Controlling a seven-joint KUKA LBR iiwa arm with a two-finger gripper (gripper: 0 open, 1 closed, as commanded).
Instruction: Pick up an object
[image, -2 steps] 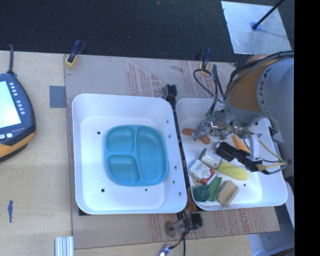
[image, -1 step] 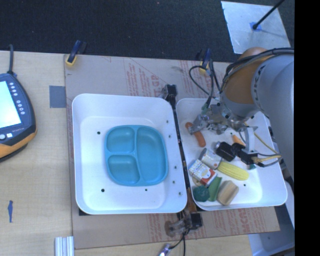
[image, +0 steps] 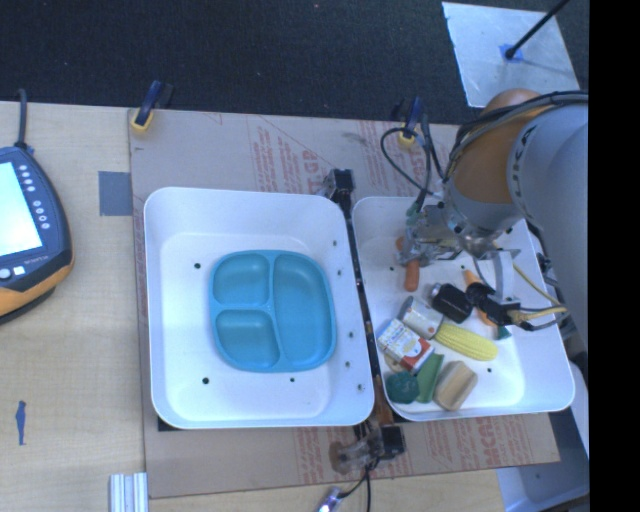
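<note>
Gripper (image: 432, 238) sits low over the upper part of the right bin (image: 540, 388), at the right of the frame, mostly masked by the grey arm and wrist above it. How far open it is: cannot tell, the wrist hides it. Nothing visibly held. Contact with anything: also cannot tell.

No set target. All the candidates lie in the right bin. The nearest is an orange carrot-like piece (image: 410, 273), just below-left of the gripper and close to the bin's left wall. Further down the frame is a packed cluster: small can (image: 421, 318), printed carton (image: 402, 346), yellow corn cob (image: 466, 342), green pieces (image: 405, 386), tan block (image: 455, 385). Most of these touch or overlap.

Risks, as judgement:
- The orange piece is thin and lies flat near the wall, so a closing grip may skid it or pinch the wall instead.
- If the arm goes for the cluster, the neighbours are too tight. It could grab two items, or wedge and push the pile without taking any.
- Corn cob and can are round and likely to roll out of a grip.
- An empty close is plausible, as the grasp point is hidden from this angle.

Left bin (image: 180, 385) holds only a blue divided plate (image: 272, 310), well apart from the gripper.
</note>
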